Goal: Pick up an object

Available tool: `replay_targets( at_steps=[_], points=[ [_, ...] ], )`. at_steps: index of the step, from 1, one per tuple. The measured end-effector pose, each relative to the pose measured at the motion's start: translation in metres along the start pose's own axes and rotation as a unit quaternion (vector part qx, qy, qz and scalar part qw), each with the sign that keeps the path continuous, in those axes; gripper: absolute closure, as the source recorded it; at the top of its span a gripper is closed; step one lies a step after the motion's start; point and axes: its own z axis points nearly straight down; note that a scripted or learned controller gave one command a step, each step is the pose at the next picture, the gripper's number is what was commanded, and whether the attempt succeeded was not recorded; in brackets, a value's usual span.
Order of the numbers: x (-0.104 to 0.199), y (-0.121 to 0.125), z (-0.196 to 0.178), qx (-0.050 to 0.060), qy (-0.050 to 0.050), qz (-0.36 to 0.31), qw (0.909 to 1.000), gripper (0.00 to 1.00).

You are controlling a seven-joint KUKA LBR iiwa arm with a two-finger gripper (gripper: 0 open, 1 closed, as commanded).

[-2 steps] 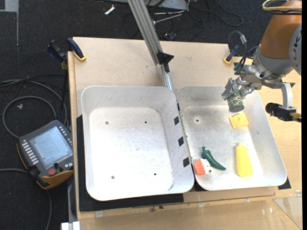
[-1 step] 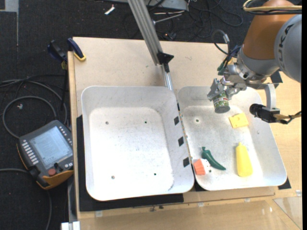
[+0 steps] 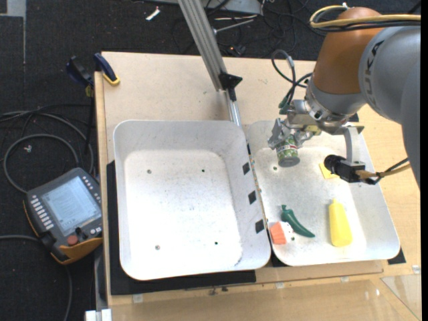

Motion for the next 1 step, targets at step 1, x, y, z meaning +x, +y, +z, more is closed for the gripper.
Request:
replay_targets(
  at_steps=[1],
  points=[
    [0.0536, -0.026, -0.0095, -0.001, 0.0, 0.0, 1.0, 1.0]
  ],
)
